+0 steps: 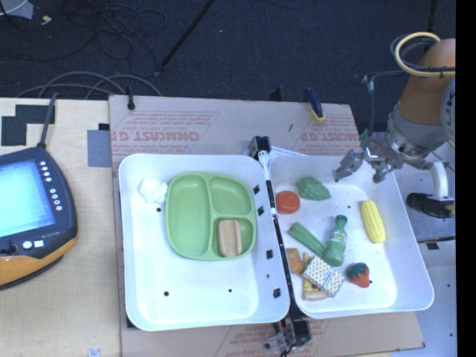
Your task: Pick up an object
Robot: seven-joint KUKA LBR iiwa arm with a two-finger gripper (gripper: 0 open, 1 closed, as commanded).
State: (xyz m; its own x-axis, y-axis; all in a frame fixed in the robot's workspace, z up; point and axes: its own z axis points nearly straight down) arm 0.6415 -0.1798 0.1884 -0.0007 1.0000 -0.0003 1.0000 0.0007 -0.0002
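My gripper (pixel 362 171) hangs over the far right corner of the right bin (pixel 416 288), open, with nothing between its fingers. Below it in that bin lie a green leafy vegetable (pixel 314 190), a red tomato (pixel 287 201), a yellow corn cob (pixel 372 221), a green bottle (pixel 336 240), a long green vegetable (pixel 306 237), a strawberry (pixel 358 274), a checkered box (pixel 324 276) and some orange-brown pieces (pixel 296 260). The leafy vegetable and the corn cob are the nearest things to the gripper.
The left bin (pixel 186 296) holds a green divided plate (pixel 195 214) with a hot dog bun (pixel 229 237) in one compartment, and a white ball-like thing (pixel 153 190) beside the plate. A control pendant (pixel 30 210) lies at the bench's left edge.
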